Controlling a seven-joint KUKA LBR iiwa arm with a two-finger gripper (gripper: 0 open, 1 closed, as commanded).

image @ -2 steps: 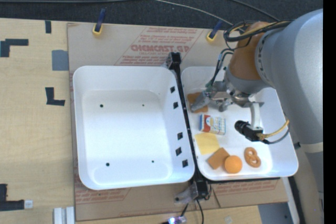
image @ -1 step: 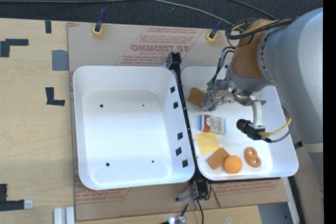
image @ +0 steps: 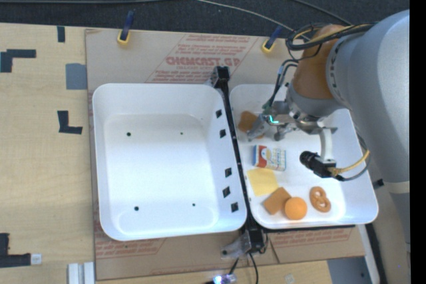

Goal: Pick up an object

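Worktop under our arm carries two white bins side by side; the left bin has nothing resting in it that we can see. Our gripper hangs low in the right bin, near its upper left corner, just beside a small brown block — whether the two touch we cannot tell, nor whether the gripper is released or clenched. Below lie a red-and-white carton, a yellow slice, a tan block, an orange ball and a pretzel.

The arm was bulky and grey, with an orange band, black cables and a green light.
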